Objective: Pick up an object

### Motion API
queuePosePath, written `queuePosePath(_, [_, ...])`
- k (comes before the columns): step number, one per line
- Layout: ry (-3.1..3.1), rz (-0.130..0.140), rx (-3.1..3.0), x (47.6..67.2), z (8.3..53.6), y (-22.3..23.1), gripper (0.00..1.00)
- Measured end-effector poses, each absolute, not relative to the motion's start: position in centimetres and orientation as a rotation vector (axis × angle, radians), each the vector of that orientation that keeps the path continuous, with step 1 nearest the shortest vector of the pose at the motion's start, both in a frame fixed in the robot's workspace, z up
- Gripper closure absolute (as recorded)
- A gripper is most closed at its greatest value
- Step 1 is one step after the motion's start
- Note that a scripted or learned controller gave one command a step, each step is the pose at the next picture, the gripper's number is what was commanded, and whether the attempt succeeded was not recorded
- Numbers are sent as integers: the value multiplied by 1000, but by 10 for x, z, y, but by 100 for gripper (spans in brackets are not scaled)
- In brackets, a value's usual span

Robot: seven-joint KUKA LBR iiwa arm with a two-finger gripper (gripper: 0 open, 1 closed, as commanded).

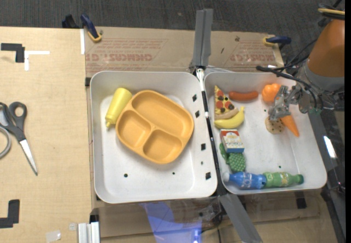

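In the right bin [307, 143] my gripper [279, 109] hangs low at the far right side, just above a round cookie [273, 125]. An orange fruit [270, 92] sits to its upper left and a carrot [290, 125] lies right beside the cookie. Further left lie a pizza slice [222, 100], a red sausage [243, 95], a banana [230, 120] and a small juice carton [232, 141]. Along the near wall rest a blue bottle [245, 180] and a green bottle [282, 179]. The arm's orange band [332, 52] is at the right edge.
The left bin [109, 181] holds a yellow divided plate [153, 125] and a yellow bottle [117, 106]. Scissors [19, 132] lie on the wooden bench at the left. A grey bar [202, 39] stands behind the seam between the bins.
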State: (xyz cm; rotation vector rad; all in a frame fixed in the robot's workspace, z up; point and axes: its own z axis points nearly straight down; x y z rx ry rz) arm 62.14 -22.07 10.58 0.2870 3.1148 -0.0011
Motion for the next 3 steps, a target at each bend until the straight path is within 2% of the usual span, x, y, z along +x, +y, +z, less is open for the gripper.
queuePosePath(1, [3116, -1, 335, 641, 213, -211, 100])
queuePosePath(2, [3100, 0, 470, 598, 103, -221, 100])
queuePosePath(3, [3093, 0, 509, 633, 204, -198, 100])
